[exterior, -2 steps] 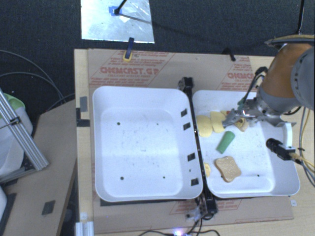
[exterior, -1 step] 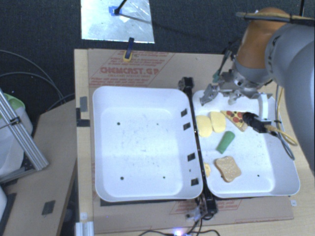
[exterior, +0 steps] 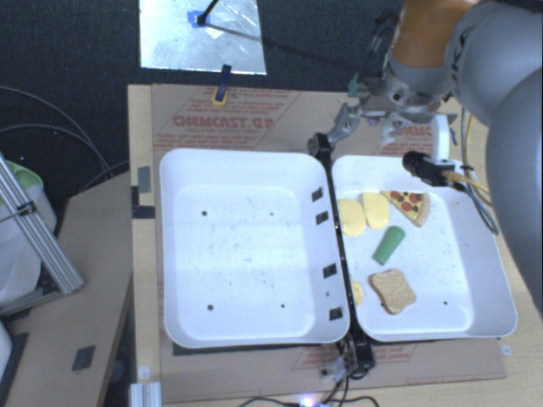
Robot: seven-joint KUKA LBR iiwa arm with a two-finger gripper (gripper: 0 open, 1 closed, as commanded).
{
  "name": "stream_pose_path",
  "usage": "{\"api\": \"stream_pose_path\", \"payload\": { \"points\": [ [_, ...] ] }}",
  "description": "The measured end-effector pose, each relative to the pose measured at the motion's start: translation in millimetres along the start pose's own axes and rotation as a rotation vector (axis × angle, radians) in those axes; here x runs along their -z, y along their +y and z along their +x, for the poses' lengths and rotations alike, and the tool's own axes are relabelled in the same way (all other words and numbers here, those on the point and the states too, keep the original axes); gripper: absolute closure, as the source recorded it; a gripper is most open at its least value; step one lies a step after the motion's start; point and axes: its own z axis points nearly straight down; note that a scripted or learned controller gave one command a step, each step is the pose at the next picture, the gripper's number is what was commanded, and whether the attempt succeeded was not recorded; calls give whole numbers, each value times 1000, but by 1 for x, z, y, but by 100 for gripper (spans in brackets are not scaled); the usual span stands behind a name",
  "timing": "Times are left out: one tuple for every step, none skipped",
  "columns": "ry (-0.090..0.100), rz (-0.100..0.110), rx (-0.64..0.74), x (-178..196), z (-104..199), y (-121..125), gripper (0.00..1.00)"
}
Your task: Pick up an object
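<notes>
The right bin (exterior: 488, 299) holds several toy foods. A pizza slice (exterior: 408, 203) lies near its far side, with two pale yellow pieces (exterior: 352, 217) (exterior: 376, 209) to its left. Nearer the middle are a green cylinder (exterior: 389, 244) and a slice of toast (exterior: 393, 291). A small yellow piece (exterior: 356, 292) rests by the divider. My gripper (exterior: 366, 128) hangs above the far edge of the right bin, beyond the yellow pieces. Its fingers stand apart, open, with nothing between them.
The left bin (exterior: 246, 244) lies beside the right one on a cardboard sheet (exterior: 246, 117). A shiny foil sheet (exterior: 202, 22) lies at the back, with a blue and yellow clamp (exterior: 222, 86) before it. An aluminium frame (exterior: 34, 227) stands far left. The arm (exterior: 475, 49) fills the upper right.
</notes>
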Motion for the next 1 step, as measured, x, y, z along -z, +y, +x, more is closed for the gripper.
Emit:
{"api": "stream_pose_path", "payload": {
  "points": [
    [0, 13, -2, -84, 30, -3, 0]
  ]
}}
